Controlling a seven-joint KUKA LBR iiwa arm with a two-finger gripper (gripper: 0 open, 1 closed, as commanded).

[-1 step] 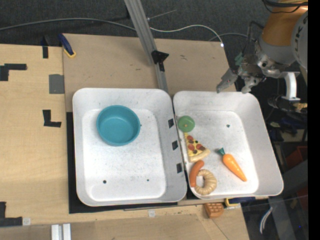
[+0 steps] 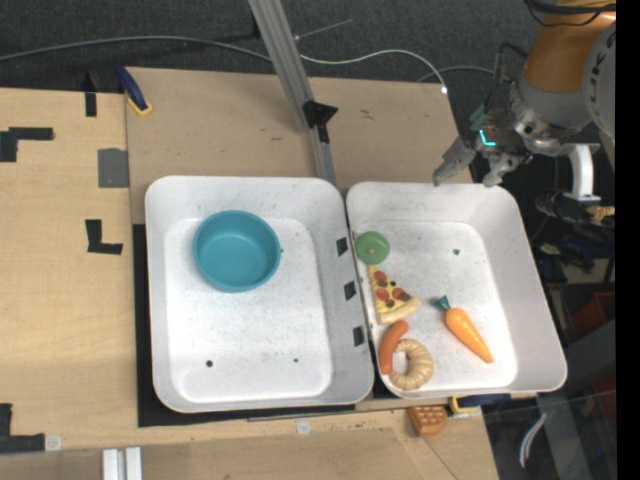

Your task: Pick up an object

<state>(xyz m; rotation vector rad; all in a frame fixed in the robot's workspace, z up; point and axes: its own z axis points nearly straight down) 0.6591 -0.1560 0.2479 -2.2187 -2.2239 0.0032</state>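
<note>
Above the far rim of the right bin (image 2: 520, 268), the claw (image 2: 470, 168) is seen with fingers spread and nothing held. Toys are clustered well apart from it, at the bin's near-left side: carrot (image 2: 467, 333), pizza slice (image 2: 390, 295), green disc (image 2: 372, 246), donut (image 2: 412, 363). A miss is likely if the descent lands between crowded toys, or the round carrot is squeezed out sideways.

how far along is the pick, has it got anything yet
Nothing looks done yet. The gripper hangs over the far rim of the right bin, jaws spread with nothing between them. The toy carrot, pizza slice, green round piece, hot dog and donut all lie in that bin; the blue bowl sits in the left bin. Descent, grasp and lift remain.
</note>
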